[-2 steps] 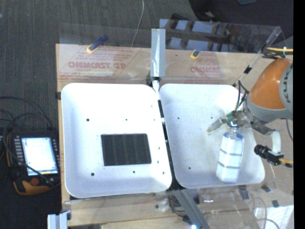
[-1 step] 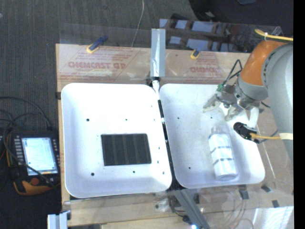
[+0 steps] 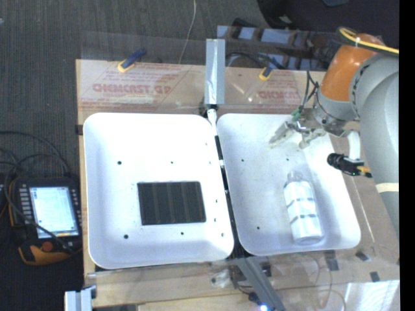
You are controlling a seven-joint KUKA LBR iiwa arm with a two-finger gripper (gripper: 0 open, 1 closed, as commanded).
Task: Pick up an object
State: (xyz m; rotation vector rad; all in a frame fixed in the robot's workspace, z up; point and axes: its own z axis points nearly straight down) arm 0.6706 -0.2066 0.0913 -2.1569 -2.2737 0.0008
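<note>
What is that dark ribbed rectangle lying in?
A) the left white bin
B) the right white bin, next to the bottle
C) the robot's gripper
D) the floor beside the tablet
A: the dark ribbed rectangle lies flat on the floor of the left white bin, while the bottle lies in the right white bin and the gripper hangs over that bin's far end.

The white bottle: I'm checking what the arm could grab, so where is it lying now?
The white bottle lies on its side in the right bin, toward that bin's near right corner, below the gripper and apart from it.
</note>
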